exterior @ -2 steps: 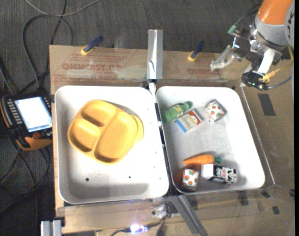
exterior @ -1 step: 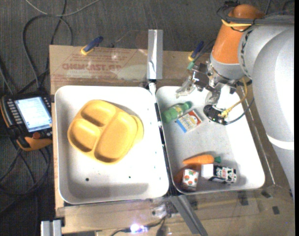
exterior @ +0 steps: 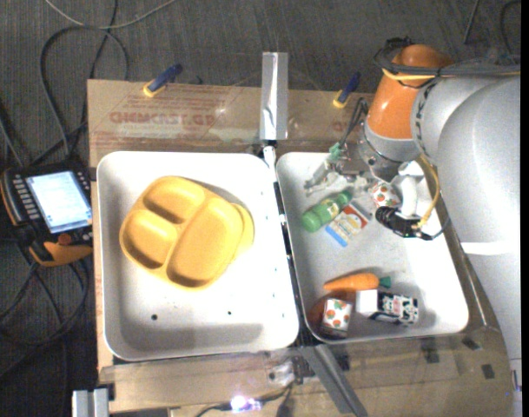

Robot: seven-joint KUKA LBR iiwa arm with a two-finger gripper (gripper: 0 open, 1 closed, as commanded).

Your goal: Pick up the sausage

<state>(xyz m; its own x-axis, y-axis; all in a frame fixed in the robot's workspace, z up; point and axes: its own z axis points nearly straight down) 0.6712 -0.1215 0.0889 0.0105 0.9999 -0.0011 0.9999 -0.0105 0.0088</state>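
My gripper (exterior: 332, 168) hangs low over the far end of the right bin (exterior: 438, 272), just beyond the cap end of a green bottle (exterior: 324, 213) that lies on its side. The arm's orange band (exterior: 401, 102) and grey body cover the bin's far right corner. A small red and white thing (exterior: 383, 195) is partly hidden right beside the wrist; I cannot tell what it is. Nothing in the right bin reads plainly as a sausage from here.
A small red, white and blue packet (exterior: 347, 222) lies by the bottle. Near the front lie an orange carrot (exterior: 352, 282), a strawberry-print cube (exterior: 335, 314), a white block (exterior: 366, 301) and a black-and-white item (exterior: 397, 307). The left bin (exterior: 116, 320) holds a yellow divided plate (exterior: 186, 230).
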